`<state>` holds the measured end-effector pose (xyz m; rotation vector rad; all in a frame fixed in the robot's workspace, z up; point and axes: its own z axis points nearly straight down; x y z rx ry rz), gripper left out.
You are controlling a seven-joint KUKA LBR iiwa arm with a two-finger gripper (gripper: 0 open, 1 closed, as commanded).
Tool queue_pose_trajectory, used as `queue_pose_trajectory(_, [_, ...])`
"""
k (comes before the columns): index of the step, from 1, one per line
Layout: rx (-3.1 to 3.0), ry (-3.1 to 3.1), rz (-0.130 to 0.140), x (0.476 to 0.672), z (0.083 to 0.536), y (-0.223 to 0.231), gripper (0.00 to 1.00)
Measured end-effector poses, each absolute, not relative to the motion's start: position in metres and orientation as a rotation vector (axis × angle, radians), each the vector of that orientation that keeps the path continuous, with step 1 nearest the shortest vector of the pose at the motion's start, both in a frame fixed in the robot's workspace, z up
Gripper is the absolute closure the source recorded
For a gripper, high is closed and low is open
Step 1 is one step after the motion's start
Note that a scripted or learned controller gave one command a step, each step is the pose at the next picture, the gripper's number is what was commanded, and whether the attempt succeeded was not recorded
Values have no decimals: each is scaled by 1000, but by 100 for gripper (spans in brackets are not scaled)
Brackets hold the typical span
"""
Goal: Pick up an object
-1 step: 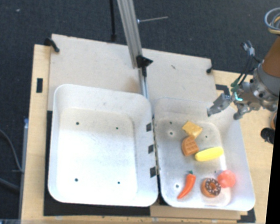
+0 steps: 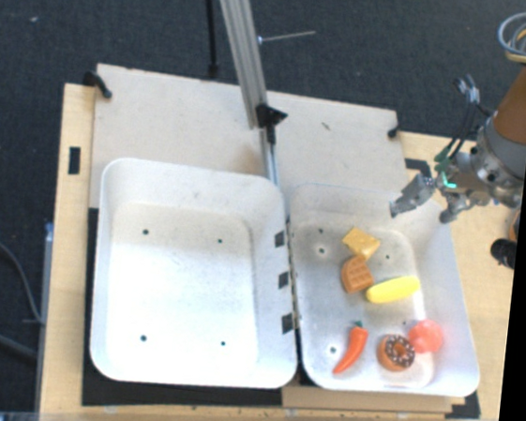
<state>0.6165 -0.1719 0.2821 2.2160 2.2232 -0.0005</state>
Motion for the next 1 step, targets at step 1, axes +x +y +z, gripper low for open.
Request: queue_pose_trajectory(1, [2222,2222,-5,619,240,-173,0])
